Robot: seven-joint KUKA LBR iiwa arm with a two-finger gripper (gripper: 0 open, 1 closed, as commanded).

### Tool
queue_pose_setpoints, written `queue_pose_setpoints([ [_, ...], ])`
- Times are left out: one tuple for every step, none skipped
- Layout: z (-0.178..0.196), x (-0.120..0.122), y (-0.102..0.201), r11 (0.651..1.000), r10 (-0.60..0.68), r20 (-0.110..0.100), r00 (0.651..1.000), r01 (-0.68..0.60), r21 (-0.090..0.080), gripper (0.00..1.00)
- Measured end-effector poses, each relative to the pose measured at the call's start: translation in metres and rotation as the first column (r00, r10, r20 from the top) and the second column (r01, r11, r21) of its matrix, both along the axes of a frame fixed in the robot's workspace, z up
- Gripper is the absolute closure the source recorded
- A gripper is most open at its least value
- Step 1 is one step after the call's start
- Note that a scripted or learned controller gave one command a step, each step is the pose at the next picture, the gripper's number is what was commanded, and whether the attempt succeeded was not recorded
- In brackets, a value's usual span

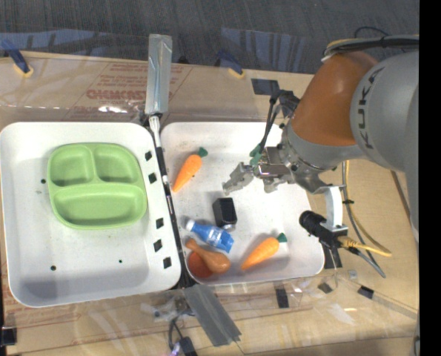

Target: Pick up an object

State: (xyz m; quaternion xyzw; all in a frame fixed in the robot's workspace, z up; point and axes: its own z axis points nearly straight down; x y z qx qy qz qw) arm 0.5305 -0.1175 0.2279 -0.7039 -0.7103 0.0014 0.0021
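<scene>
I am reaching over the right bin (pixel 303 221), my end effector (pixel 244 176) hanging spread and empty just above the black block (pixel 224 211); "KUKA" is showing on my arm.

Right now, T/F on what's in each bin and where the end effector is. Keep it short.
1. The green divided plate lies in the left bin. True.
2. Two toy carrots lie in the right bin. True: one carrot near the divider, another carrot near the front edge.
3. The small black block sits on the green plate. False: it lies in the right bin.
4. The end effector hangs over the left bin. False: it is over the right bin.
5. The blue and white bottle lies in the left bin. False: right bin, beside the black block.
</scene>
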Motion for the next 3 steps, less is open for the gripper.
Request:
queue_pose_setpoints([
  [-0.112,-0.009,-0.002,0.978,0.208,-0.001,0.978,-0.208,0.002,0.0],
  [-0.134,0.043,-0.041,0.961,0.277,0.007,0.961,-0.277,-0.001,0.0],
  [-0.124,0.044,-0.041,0.96,0.28,0.007,0.96,-0.28,0.0,1.0],
])
